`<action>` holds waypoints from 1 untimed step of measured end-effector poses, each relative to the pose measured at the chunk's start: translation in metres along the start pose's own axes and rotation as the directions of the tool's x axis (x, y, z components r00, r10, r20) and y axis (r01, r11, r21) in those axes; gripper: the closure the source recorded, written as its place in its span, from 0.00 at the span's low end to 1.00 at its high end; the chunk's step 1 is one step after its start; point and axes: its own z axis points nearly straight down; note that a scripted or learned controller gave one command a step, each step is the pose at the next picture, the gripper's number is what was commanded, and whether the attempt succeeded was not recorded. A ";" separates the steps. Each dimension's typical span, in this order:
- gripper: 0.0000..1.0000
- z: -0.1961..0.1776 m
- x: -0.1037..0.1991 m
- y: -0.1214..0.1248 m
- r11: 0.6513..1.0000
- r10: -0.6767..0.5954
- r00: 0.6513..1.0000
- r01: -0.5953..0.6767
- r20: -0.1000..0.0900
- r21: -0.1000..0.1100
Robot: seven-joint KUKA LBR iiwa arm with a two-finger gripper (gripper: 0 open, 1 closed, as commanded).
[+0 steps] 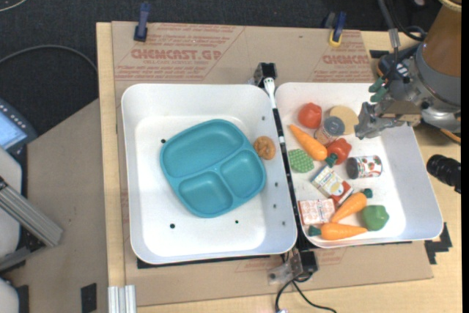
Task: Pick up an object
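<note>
A robot arm's hand (368,122) hovers over the upper part of the right bin (410,179), whether its grip is open or closed cannot be told, and nothing is visibly held. The bin's candidates lie crowded: three carrots (308,142), a red tomato (310,115), a green pepper (375,217), a small can (364,167), a few packets and other pieces. A descent could jam between touching items or nudge them aside. In the left bin (139,157) sit one teal divided tray (212,167) and one brown ball (264,148)
</note>
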 end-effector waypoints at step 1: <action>1.00 -0.105 0.095 -0.013 1.000 -0.001 1.000 0.001 -0.002 0.002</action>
